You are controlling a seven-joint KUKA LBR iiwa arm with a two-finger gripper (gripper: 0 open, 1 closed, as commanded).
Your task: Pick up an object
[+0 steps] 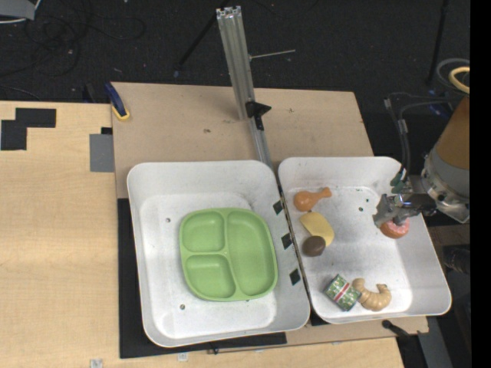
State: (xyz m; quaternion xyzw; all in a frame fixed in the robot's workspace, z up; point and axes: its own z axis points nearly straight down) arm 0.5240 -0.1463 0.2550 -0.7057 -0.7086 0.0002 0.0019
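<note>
Two white bins on the desk, arm (453, 148) over the right one.
Jaws (396, 209) sit low at right bin's (418, 282) far-right side, apparently closed on a pink doughnut (395, 228) directly beneath. Left of jaws: orange drumstick (311, 198), yellow block (317, 225), brown ball (314, 245). Below-left: green box (340, 292), tan croissant (374, 297). Far left: green divided plate (228, 253) in left bin (153, 205).

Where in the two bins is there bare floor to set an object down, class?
Left bin: bare margin around the green tray. Right bin: bare middle between yellow piece, carton and pink donut. Crowded: its left side and near the pincer.
</note>
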